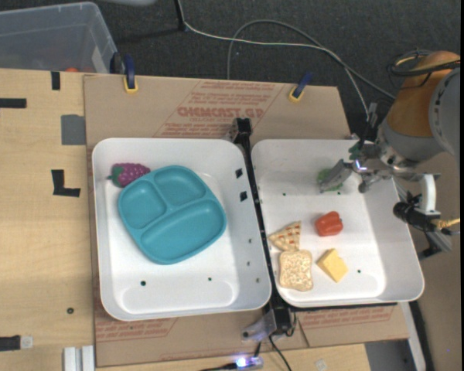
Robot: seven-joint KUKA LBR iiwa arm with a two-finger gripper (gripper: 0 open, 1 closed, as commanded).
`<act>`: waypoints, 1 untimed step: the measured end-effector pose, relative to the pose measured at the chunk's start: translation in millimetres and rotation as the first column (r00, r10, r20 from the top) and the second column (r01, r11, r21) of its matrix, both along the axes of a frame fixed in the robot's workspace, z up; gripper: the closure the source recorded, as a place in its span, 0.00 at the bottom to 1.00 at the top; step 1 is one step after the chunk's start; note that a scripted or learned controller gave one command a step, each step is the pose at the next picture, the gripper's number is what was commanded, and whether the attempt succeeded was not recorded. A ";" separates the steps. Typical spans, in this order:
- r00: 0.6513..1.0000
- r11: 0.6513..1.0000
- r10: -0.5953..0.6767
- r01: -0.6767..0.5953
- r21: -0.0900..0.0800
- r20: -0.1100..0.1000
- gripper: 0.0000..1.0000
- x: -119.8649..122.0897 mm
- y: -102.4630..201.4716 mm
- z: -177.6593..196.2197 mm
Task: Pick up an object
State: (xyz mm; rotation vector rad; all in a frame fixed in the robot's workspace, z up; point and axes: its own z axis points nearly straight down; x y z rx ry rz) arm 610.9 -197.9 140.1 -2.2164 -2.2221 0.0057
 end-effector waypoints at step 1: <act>1.000 1.000 0.000 0.000 -0.002 0.003 0.00 -0.5 0.7 -53.4</act>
